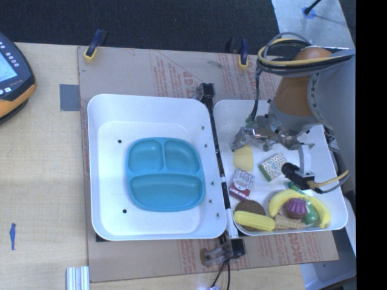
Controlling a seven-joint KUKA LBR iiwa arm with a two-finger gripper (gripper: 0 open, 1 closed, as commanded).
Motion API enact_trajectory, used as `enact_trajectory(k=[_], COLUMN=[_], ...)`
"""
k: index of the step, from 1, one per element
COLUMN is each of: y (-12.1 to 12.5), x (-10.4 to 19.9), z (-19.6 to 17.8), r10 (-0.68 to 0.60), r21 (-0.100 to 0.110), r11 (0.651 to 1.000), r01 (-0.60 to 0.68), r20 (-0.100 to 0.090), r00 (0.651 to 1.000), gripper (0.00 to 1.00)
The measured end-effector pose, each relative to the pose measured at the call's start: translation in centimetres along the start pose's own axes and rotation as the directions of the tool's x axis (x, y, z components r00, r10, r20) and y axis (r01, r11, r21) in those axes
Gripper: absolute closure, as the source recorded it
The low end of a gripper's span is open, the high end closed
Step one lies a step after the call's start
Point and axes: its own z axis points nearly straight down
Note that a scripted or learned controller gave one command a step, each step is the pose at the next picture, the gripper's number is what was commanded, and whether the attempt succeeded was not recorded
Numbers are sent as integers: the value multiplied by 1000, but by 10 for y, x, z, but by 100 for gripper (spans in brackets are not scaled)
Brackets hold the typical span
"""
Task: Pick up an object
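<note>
My gripper (254, 136) hangs low over the back left part of the right bin (338, 189), under the grey arm with its orange band. Just in front of it lies a pale yellow rounded piece (243, 158), close to touching. Further forward lie a red and white packet (242, 183) and a small green and white box (273, 166). At the bin's front are a banana (302, 199), a purple piece (295, 208), a corn cob (254, 222) and a brown round piece (250, 208). I see nothing held.
The left bin (103, 162) holds a blue divided plate (165, 174). A black divider (216, 156) runs between the bins. A black part with a yellow cable (299, 178) hangs off the arm over the right bin. A yellow and grey device (12, 71) sits at the far left.
</note>
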Motion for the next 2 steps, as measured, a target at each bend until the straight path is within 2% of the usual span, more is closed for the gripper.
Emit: enact_trajectory(k=[1,2], y=[-12,-8], x=[6,5], z=[1,0], r10=[3,2], r21=[6,1], r11=[1000,1000], r01=[-3,-2], r20=[-1,0], r00=[1000,1000], gripper=[0,0])
